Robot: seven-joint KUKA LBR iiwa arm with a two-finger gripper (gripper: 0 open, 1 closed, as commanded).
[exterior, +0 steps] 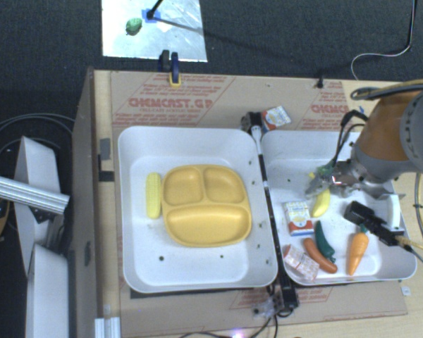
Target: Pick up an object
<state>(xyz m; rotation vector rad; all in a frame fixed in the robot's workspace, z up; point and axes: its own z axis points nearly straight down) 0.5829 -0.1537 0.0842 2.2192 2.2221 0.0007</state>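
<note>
The claw (323, 182) hangs low in the right bin (296, 157), its tip just above a small yellow banana (321, 203); whether it is parted or closed, I cannot tell. Nearest the camera in that bin lie a clear packet (301, 262), a red sausage (319, 255), a dark green pepper (324, 239) and a carrot (356, 251); a small red-and-white carton (297, 216) sits beside the banana, its print too small to read. The left bin (137, 259) holds a yellow divided plate (206, 205) and a corn cob (153, 194). The board (197, 97) covering the surface reads "CHEMCAST GP". Beyond lies dark carpet (42, 41).
</note>
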